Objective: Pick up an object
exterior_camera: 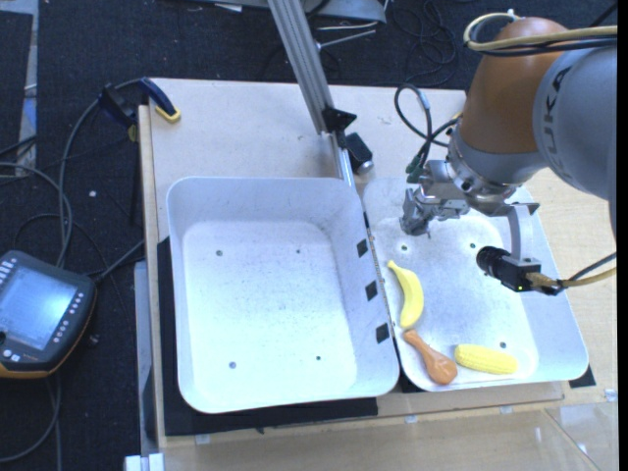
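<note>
In the right bin (pixel 549 346) lie three toy foods. A yellow banana (pixel 409 293) rests beside the divider. An orange-brown drumstick (pixel 433 358) sits near the front edge, and a yellow corn cob (pixel 484 359) lies to its right. My gripper (pixel 420 220) hangs above the bin's far left part, behind the banana and apart from it. Nothing shows between its fingers.
The left bin (pixel 186 204) stands beside the right one, with black clips along the shared wall. A slanted aluminium post (pixel 304 57) rises behind the bins. A black sensor on a bracket (pixel 502 266) sits at the right bin. A teach pendant (pixel 34 312) lies far left.
</note>
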Controlling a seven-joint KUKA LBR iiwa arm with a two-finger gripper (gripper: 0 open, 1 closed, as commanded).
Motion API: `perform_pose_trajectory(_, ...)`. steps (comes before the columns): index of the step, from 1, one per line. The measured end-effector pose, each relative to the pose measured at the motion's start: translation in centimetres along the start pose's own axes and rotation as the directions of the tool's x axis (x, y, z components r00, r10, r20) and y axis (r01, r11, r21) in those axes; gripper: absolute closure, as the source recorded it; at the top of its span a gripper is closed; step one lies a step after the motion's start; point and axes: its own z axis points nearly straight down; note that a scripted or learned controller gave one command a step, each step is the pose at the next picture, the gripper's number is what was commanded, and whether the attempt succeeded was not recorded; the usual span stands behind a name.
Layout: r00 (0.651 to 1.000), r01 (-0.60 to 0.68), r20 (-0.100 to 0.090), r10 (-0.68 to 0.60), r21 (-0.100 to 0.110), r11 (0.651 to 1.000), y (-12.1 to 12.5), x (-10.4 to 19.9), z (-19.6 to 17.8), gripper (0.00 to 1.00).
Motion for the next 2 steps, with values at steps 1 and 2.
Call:
perform_pose_trajectory(1,1.000,0.000,0.000,0.000,0.002,1.000,2.3,4.8,1.3,1.00)
perform_pose_trajectory(2,1.000,0.000,0.000,0.000,0.001,1.000,3.9,10.0,2.2,1.00)
